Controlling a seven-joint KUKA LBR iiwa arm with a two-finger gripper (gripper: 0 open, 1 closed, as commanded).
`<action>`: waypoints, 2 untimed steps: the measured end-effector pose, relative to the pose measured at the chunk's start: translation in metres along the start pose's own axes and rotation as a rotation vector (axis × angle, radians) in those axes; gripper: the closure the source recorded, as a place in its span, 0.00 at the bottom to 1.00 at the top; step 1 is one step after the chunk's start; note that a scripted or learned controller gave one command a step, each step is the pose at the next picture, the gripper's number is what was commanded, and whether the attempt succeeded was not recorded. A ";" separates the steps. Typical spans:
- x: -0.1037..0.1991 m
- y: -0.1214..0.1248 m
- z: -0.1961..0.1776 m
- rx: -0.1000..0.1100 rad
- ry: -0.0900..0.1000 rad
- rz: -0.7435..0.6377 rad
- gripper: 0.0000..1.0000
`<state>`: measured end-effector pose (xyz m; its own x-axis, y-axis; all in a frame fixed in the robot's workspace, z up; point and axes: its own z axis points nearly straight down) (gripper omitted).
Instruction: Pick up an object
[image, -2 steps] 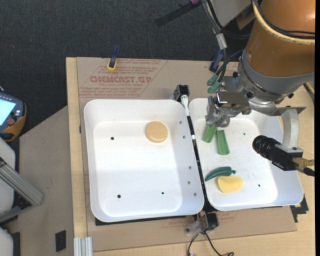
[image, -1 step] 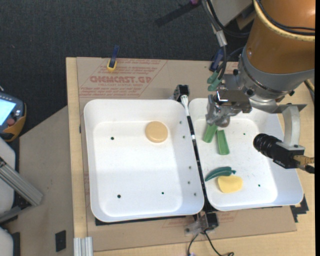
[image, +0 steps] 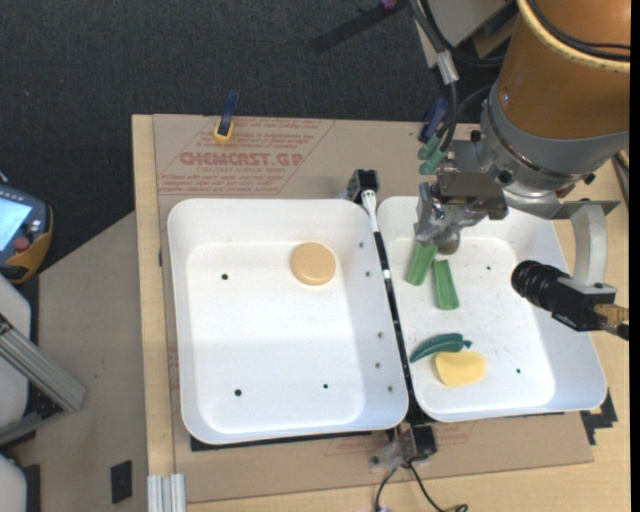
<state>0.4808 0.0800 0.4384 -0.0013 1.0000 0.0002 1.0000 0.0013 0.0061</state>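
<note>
My gripper (image: 437, 236) hangs over the upper left part of the right bin (image: 520, 395). Directly below it lie two green sticks: one (image: 419, 266) leans toward the divider, its top end right at the gripper's tip, and the other (image: 444, 284) lies just to its right. Further forward in this bin, a curved green pod (image: 440, 346) rests against a yellow lump (image: 460, 369). A round tan disc (image: 314, 264) lies in the left bin (image: 200, 330), toward its back.
A black cylinder on a bracket (image: 548, 287) juts over the right bin's right side. A black divider strip (image: 388, 290) runs between the bins. Both bins stand on a cardboard sheet (image: 250, 155) that carries a small yellow and blue clip (image: 226, 125).
</note>
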 end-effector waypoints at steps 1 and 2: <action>0.000 0.001 -0.010 -0.002 0.000 0.000 1.00; 0.001 0.001 -0.020 -0.004 0.000 -0.001 1.00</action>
<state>0.4820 0.0808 0.4588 -0.0018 1.0000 -0.0001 0.9999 0.0018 0.0105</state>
